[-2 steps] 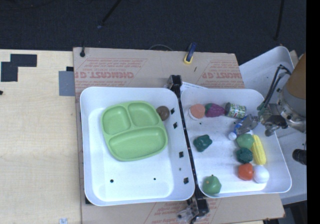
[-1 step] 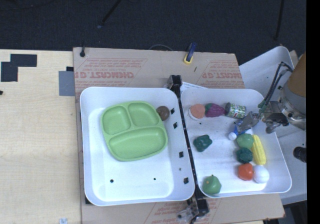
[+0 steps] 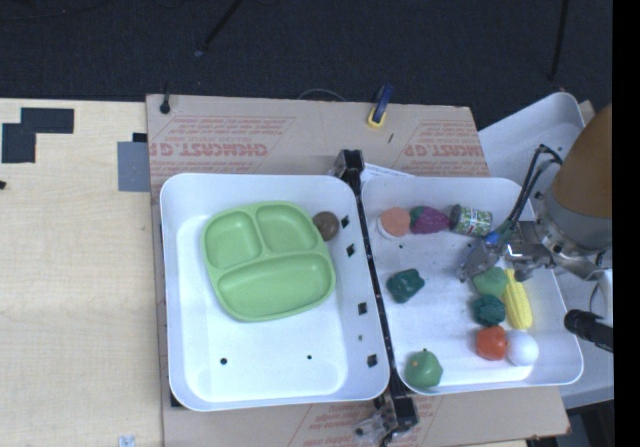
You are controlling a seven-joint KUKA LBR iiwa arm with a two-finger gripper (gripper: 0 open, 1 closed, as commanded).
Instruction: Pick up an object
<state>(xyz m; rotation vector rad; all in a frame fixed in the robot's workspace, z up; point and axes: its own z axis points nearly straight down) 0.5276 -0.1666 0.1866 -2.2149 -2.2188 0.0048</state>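
My gripper (image 3: 492, 263) reaches in from the right and hangs low over the right bin (image 3: 440, 320), open, with nothing between its fingers. Just below it lies a light green toy (image 3: 490, 283), touching a yellow corn cob (image 3: 518, 303) and a dark green toy (image 3: 488, 311). Nearby are a red tomato (image 3: 491, 343), a white egg (image 3: 521, 349), a green apple (image 3: 424, 369), a dark green pepper (image 3: 405, 284), an orange round piece (image 3: 395, 222), a purple toy (image 3: 430, 220) and a small can (image 3: 471, 220).
The left bin (image 3: 190, 335) holds a green divided plate (image 3: 268, 260) and a brown ball (image 3: 325, 225) by its right wall. A black divider (image 3: 368, 275) runs between the bins. The arm's wrist (image 3: 585, 185) looms over the right bin's far right rim.
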